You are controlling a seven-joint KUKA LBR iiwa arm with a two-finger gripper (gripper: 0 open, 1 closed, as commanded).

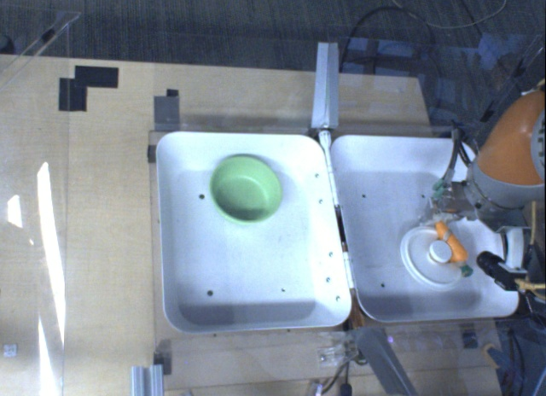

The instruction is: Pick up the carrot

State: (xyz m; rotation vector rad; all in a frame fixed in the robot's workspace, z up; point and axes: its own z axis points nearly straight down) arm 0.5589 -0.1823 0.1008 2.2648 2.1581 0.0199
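1. Pale wood makes up the counter (85,241), which fills the left and lower part of the frame, with dark carpet along the top and a thin cable looping at the upper right.
2. Two shallow white bins sit side by side on the counter: the left bin (196,300) in the centre of the frame and the right bin (375,181) toward the right, their inner edges touching along a metal divider rail (325,87) that runs up toward the top.
3. A green bowl (246,188) stands upright in the upper middle of the left bin.
4. A white round dish (424,264) rests in the lower right part of the right bin.
5. The carrot (452,245), small and orange, lies tilted across the upper right edge of that dish, just beside a small white round piece at the dish's centre.
6. The arm (516,155), grey with its orange band, enters from the right edge of the frame, above the right bin's right side.
7. The tool (445,205) hangs just above the carrot's upper end; whether its fingers are apart or together cannot be told, and whether they touch the carrot cannot be told either.
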